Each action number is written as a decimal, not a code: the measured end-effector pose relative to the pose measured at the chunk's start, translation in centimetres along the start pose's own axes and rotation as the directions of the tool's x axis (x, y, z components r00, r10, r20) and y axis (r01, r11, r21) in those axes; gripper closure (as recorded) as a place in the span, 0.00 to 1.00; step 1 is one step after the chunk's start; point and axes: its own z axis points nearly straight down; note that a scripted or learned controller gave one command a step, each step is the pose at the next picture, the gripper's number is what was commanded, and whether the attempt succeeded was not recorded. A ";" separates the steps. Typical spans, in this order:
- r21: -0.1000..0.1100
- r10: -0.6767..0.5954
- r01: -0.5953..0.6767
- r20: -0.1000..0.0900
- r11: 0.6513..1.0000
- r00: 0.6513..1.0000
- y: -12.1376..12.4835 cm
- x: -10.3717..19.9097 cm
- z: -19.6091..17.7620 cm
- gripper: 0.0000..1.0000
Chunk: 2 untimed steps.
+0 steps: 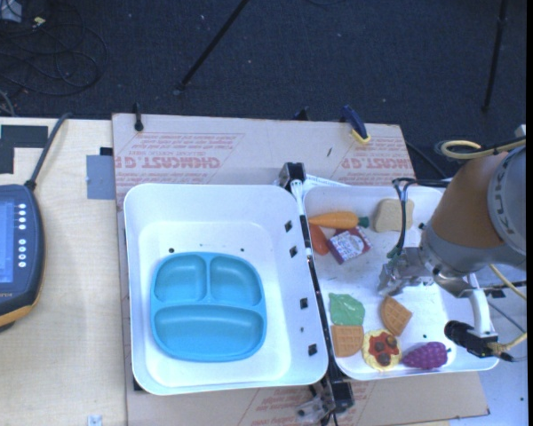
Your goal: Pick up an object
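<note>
The two-finger metal gripper [396, 278] sits low inside the right-hand shallow white bin [431, 198]; finger spacing cannot be determined. The tan waffle-textured toy wedge [394, 315] lies just below it. The green leaf-shaped toy [346, 309] lies to its lower left, the orange plastic carrot [335, 220] above left.

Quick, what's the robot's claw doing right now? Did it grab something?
Gripper: low in the right bin, above the toy food; open or shut cannot be told, and nothing is seen held in it.
</note>
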 end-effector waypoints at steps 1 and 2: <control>0.001 0.001 -0.001 0.000 1.000 1.000 0.0 0.0 0.1 0.00; -0.005 0.000 0.000 0.003 1.000 1.000 -4.8 -0.3 0.9 0.00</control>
